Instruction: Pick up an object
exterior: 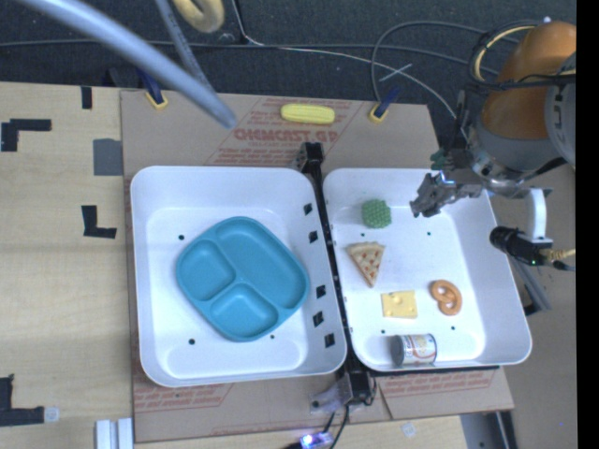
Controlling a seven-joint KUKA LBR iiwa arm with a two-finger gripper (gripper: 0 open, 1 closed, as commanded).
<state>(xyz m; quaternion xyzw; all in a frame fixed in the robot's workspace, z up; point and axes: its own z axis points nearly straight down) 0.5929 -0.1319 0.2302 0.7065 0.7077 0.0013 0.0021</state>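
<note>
The right bin holds a green broccoli piece, a pizza slice, a yellow cheese square, a pretzel and a small can lying on its side. My gripper hangs over the far right part of this bin, to the right of the broccoli. I see nothing between its dark fingers. The grey arm with its orange band reaches in from the upper right.
A blue divided plate lies in the left bin. A yellow banana-like item rests on the cardboard behind the bins. Cables run across the dark back area. A grey pole crosses the upper left.
</note>
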